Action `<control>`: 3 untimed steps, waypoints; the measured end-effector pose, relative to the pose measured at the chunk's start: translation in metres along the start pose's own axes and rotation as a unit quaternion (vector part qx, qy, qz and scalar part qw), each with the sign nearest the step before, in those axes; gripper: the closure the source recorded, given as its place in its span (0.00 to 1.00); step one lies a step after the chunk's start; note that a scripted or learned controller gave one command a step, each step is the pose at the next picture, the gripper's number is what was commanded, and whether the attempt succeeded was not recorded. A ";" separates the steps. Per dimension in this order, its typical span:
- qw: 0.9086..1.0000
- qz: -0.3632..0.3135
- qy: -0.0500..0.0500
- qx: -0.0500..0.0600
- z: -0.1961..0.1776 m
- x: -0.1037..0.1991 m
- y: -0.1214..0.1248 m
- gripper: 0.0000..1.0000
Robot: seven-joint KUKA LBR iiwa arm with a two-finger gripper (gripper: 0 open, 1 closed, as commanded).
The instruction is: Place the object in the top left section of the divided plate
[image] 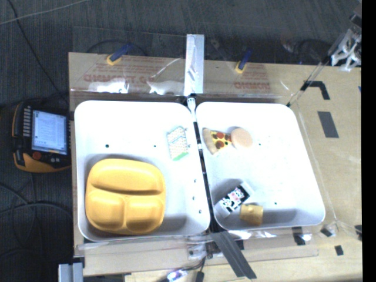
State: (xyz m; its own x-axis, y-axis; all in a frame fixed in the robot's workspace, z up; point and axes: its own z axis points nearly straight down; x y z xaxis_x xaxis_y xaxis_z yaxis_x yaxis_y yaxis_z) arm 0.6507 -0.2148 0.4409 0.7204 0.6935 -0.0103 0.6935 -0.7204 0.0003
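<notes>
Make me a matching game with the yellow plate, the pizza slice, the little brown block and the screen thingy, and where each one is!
Things:
1. yellow divided plate
2. pizza slice
3. brown block
4. handheld screen

Places:
A. near front edge of the right bin
B. on the floor, left of the bench
C. front part of the left bin
D. back of the right bin, beside a round tan piece

Pairs: 1-C, 2-D, 3-A, 4-B
</notes>
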 end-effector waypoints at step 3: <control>0.991 0.134 0.003 0.002 0.008 0.058 -0.049 1.00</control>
State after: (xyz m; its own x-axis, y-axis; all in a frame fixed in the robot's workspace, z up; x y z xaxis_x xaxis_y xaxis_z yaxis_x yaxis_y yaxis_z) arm 0.6587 -0.1389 0.4321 0.8786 0.4775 -0.0045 0.4775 -0.8786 -0.0012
